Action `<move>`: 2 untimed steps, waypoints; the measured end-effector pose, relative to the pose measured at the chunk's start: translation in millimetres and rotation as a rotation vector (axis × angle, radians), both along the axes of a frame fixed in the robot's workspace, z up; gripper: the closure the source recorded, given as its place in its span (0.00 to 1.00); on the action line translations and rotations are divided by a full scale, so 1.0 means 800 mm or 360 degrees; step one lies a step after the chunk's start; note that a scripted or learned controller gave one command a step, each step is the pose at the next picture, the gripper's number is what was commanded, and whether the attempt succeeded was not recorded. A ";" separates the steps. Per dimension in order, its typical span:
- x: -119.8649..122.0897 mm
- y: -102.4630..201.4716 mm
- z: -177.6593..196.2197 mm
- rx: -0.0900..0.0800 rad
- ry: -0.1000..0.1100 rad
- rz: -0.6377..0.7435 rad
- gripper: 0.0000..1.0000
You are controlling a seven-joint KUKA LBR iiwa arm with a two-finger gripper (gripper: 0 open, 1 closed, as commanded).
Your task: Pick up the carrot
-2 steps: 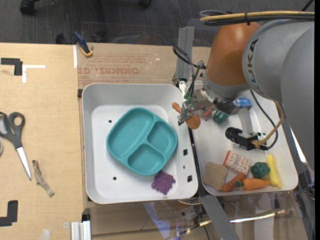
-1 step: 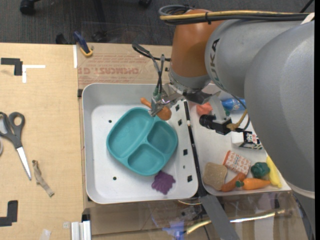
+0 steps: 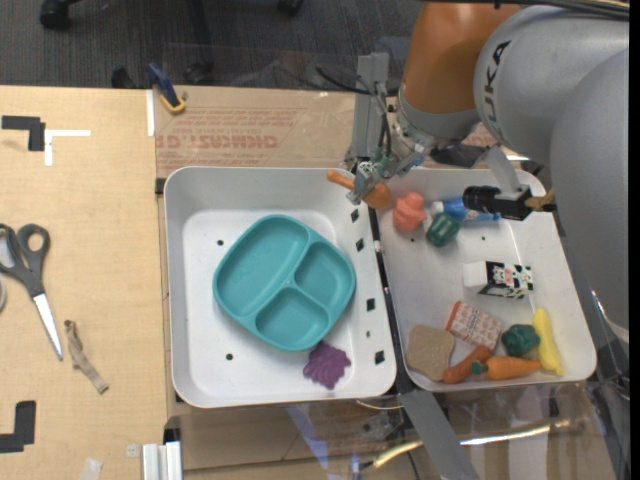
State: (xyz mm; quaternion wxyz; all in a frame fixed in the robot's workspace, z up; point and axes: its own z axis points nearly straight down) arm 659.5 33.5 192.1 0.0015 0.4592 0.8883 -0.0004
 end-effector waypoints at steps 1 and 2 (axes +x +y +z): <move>-0.096 -0.024 -0.001 0.0002 0.0004 0.0518 1.00; -0.140 -0.087 -0.001 0.0002 0.0004 0.1258 1.00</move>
